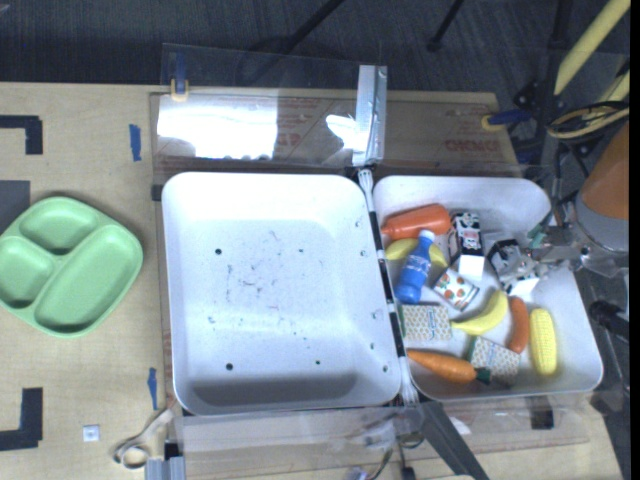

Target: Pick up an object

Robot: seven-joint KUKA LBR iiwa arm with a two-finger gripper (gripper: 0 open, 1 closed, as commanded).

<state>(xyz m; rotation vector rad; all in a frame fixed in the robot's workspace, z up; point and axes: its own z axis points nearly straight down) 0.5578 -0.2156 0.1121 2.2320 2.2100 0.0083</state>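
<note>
**Pincer poised over the crowded right bin**

Over the right bin (575, 368), at about three o'clock of the view, the arm (605, 193) is reaching in from the right edge, and its pincer (512, 265) is hanging above the toys near the bin's middle. How far the pincer is spread I cannot tell, since its tips are blurring into the clutter below; nothing is showing clearly between them.

Inside that bin, the objects are lying packed together. An orange sausage-like piece (416, 220) is sitting at eleven o'clock of the bin, with a blue bottle (415, 269) just below it, tilting toward a yellow piece. A small dark carton (466, 233) is standing at twelve o'clock, beside a white box with red dots (456, 288). A banana (483, 314) is curving across the centre, touching a red-orange sausage (518, 325) at four o'clock, and a corn cob (542, 340) is lying just beside that one. A carrot (441, 366) is resting at seven o'clock along the near wall.

The left bin (200, 208) is sitting alongside, touching the right one. At nine o'clock of the view, a green divided plate (66, 264) is resting on the bench (60, 118), well apart from both bins.
</note>
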